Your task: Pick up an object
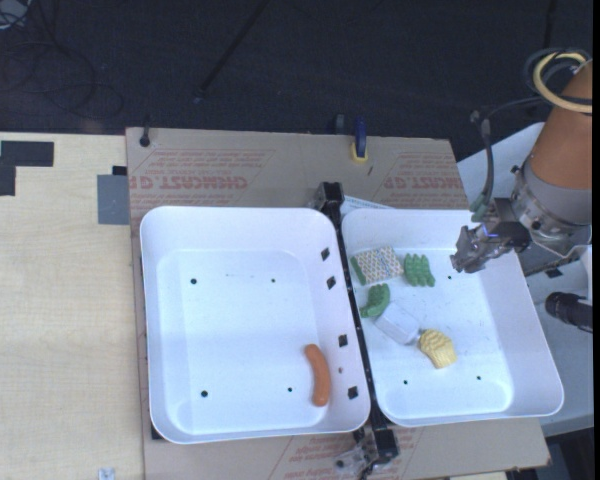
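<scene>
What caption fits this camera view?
Robot pincer hovers over the right bin of small toys; an orange sausage lies in the left bin.

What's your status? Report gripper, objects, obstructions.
Gripper above right bin, holding nothing visible. Green pieces, yellow piece in the right bin; orange sausage in the left bin. No obstruction seen.

Robot lab: bench, twin bins

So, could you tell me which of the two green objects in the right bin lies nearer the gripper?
The upper green piece, right of the checkered block; the other green piece sits lower, farther from the gripper.
</scene>
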Controlling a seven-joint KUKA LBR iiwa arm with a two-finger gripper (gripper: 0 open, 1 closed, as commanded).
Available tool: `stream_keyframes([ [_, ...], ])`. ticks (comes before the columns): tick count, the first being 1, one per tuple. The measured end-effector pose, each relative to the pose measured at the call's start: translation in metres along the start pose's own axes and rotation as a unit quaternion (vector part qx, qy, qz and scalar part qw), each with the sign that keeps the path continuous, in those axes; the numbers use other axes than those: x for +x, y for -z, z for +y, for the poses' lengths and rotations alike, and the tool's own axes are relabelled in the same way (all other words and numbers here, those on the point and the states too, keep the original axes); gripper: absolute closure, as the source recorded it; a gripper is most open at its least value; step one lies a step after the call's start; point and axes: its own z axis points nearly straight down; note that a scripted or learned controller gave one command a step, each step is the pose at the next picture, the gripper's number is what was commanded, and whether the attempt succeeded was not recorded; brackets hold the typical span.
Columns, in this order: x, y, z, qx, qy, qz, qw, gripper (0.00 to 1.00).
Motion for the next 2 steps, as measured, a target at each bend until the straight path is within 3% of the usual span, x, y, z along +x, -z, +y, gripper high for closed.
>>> stream_keyframes([
  [1,-0.07,-0.05,-0.081,0.001,-0.006,-0.001,1.0,1.0],
  [2,-0.098,0.022,-0.076,-0.006,-0.002,-0.003,1.0,1.0],
])
